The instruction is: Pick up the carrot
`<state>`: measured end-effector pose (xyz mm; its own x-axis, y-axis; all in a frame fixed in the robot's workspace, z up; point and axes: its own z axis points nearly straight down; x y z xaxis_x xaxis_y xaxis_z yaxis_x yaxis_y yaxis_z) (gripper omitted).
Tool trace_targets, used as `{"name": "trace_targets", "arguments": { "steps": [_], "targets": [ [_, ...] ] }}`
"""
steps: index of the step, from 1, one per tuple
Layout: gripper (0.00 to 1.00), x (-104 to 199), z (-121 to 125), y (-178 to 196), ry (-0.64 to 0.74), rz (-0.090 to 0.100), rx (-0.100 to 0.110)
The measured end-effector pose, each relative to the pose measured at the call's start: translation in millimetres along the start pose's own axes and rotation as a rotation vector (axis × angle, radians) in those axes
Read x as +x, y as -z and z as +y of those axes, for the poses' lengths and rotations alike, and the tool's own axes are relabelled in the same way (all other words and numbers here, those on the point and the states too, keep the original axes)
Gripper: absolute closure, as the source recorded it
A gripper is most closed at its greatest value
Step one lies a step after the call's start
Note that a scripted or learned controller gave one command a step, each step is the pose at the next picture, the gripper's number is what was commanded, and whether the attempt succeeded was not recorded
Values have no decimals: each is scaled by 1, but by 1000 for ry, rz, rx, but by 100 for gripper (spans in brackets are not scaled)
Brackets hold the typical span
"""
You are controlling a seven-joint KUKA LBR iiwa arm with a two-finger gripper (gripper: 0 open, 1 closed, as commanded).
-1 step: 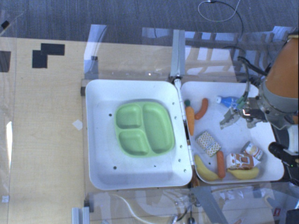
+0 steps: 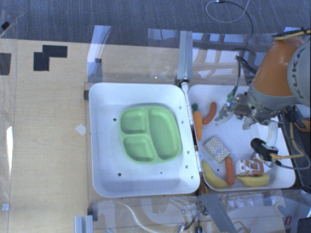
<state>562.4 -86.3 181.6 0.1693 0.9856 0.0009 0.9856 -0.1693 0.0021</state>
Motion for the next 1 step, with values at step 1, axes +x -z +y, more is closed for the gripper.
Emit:
{"name": "trace_targets", "arguments": {
  "steps": [1],
  "targets": [
    [0,-2,-35,-92,-587,7,-11]
  ]
}}
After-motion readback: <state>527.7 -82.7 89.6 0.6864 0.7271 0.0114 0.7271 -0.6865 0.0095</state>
